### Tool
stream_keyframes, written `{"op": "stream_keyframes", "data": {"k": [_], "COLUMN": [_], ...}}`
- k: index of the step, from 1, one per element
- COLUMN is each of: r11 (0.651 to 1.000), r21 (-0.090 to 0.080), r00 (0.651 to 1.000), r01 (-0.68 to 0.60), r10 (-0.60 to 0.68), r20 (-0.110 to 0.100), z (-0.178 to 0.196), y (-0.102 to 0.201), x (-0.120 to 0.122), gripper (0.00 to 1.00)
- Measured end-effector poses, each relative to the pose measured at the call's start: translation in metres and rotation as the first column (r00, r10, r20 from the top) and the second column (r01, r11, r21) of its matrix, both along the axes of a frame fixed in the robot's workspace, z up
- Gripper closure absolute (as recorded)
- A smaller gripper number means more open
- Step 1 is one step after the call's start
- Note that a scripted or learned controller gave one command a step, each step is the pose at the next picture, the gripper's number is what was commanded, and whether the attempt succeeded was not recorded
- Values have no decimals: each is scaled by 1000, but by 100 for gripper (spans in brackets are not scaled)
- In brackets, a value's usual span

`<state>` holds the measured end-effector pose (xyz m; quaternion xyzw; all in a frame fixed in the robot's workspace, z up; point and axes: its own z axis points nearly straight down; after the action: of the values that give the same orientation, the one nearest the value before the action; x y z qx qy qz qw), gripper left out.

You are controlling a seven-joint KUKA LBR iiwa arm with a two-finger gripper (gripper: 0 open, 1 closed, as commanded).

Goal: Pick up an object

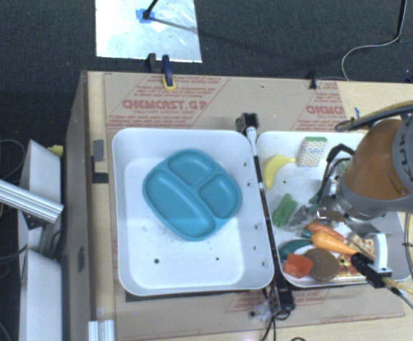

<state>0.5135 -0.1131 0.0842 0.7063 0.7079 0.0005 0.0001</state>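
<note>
Robot lab: bench [192, 94], white bins [131, 212]

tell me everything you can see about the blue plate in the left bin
The blue plate is a rounded, divided tray with three compartments, one long and two smaller, and looks like smooth plastic. It lies flat, turned at an angle, in the upper middle of the left bin, resting on the bin's floor. Nothing sits in it or touches it.

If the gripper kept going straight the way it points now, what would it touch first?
Probably the green piece: the gripper points left and down into the right bin, and that piece lies just ahead. Depth is unclear; it might meet the bin floor first.
</note>
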Motion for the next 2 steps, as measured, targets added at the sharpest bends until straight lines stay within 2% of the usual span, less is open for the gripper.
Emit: {"op": "stream_keyframes", "data": {"k": [1,2], "r11": [1000,1000], "r21": [-1,-2], "r00": [1000,1000], "r01": [-1,-1], "r10": [1,1], "r20": [3,4], "z": [1,27], "y": [-12,-45], "x": [128,156], "gripper": [0,0]}}
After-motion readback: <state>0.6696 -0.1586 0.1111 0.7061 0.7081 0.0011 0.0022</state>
